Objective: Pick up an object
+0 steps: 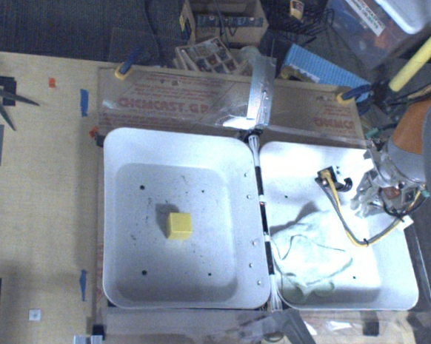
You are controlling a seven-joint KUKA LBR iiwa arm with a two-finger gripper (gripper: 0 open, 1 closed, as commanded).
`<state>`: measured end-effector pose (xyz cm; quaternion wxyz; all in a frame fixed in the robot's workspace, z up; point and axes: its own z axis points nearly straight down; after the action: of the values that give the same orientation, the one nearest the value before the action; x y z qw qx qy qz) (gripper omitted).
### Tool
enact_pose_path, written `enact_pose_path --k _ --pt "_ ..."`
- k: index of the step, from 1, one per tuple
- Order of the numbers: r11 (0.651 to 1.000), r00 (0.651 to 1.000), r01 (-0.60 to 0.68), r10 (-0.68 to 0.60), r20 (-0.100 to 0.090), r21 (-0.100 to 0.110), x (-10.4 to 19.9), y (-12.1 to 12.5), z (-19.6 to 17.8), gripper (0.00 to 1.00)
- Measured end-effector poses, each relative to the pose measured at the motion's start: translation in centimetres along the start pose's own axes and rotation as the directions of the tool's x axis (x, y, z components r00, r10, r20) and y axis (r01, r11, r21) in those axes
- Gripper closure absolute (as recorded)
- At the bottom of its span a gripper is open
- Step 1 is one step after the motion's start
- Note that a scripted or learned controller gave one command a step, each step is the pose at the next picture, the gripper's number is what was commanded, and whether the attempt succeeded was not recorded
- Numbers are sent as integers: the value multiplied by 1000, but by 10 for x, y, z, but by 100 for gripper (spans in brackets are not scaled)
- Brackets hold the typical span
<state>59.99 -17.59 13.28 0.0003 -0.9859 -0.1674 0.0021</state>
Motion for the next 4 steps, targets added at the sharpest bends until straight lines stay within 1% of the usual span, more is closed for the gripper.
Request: enact_pose_path --k 1,2,3,4 --pt "992 992 -128 128 -5 -1 33 39 47 100" --pt "993 993 -121 121 -2 0 34 37 39 100" --pt "991 991 -132 132 -1 1 26 45 -45 100" --pt "991 991 -131 131 -1 1 43 28 40 100"
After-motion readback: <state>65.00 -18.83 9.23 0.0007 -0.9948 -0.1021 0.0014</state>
